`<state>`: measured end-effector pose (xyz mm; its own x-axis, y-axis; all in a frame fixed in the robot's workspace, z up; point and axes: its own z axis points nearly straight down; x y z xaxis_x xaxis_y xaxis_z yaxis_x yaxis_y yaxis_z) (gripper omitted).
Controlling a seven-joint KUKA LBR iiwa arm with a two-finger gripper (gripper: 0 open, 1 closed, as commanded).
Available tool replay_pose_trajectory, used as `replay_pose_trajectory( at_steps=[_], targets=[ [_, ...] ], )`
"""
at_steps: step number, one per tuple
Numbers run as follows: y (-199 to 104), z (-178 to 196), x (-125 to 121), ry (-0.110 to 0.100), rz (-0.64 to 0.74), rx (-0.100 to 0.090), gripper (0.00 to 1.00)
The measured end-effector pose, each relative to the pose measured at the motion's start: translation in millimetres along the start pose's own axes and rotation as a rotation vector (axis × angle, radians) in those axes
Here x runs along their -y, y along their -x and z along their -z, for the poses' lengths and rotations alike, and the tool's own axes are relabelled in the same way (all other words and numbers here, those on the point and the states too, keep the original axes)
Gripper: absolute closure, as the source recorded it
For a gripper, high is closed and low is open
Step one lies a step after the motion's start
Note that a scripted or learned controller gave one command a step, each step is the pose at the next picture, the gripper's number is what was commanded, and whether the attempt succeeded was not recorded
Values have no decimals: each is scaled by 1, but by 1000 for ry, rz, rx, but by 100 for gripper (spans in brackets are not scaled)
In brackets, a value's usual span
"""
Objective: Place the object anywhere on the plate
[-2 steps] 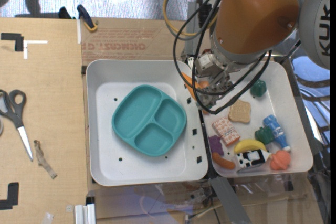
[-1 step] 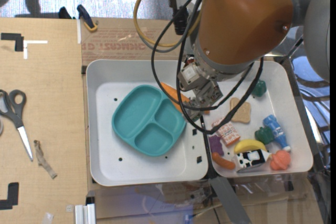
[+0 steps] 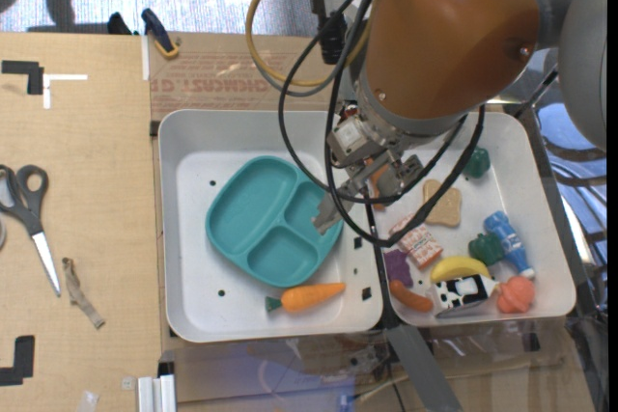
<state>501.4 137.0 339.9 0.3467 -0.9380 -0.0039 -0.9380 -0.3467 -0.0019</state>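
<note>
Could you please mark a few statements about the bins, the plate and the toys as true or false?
1. The teal plate lies in the left bin. True.
2. The carrot rests on the plate. False: it lies on the bin floor beside the plate's near edge.
3. The banana is in the right bin. True.
4. The scissors lie inside the left bin. False: they lie on the brown board to its left.
5. The gripper is above the plate's right edge. True.
</note>
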Motion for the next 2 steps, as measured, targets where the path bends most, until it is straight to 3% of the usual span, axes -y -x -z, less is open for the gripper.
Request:
replay_pose_trajectory(
  at_steps=[1,2],
  targets=[
    [-23,-18,13,3,-119,-1,0],
    [-101,-32,14,2,88,0,0]
  ],
)
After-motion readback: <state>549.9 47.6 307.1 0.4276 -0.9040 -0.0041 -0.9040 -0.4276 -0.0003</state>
